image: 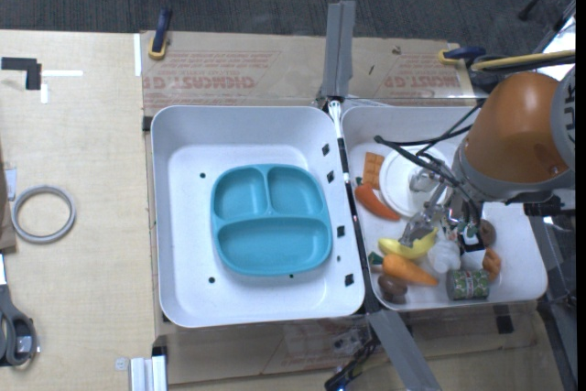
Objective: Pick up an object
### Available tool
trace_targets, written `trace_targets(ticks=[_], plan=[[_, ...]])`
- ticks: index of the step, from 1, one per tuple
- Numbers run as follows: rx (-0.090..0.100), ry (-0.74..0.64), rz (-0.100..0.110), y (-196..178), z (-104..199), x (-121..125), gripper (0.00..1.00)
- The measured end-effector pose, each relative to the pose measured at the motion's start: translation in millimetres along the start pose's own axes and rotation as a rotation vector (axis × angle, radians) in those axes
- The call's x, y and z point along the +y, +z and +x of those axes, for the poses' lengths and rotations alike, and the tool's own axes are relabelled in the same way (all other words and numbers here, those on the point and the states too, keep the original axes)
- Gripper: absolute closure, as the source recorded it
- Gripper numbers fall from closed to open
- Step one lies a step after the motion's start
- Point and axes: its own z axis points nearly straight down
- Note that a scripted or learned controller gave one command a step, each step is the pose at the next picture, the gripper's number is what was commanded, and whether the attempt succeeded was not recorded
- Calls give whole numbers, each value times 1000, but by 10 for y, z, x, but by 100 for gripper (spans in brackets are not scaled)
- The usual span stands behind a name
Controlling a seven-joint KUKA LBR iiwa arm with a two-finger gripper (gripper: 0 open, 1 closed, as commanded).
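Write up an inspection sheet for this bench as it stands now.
Surface: two white bins side by side, left bin and right bin, on a cardboard sheet.
Job's things: right bin holds a banana, carrots, a white plate, a small can.
Clutter: blue divided plate in left bin.
Claw: claw low over the banana; grasp unclear.
Cables: black wires along the arm.
Surroundings: tape roll, scissors, clamps.

Arm (526,137) cut off at right edge, scissors (14,339) cropped at left
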Motion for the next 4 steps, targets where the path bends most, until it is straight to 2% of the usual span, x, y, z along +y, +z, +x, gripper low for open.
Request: trace_targets(ticks=[1,2,3,4], plan=[[51,5,23,211,340,-90,0],[73,-39,22,-182,-379,-886,0],[64,45,22,300,-839,-797,0],[70,196,30,316,-648,-561,0]])
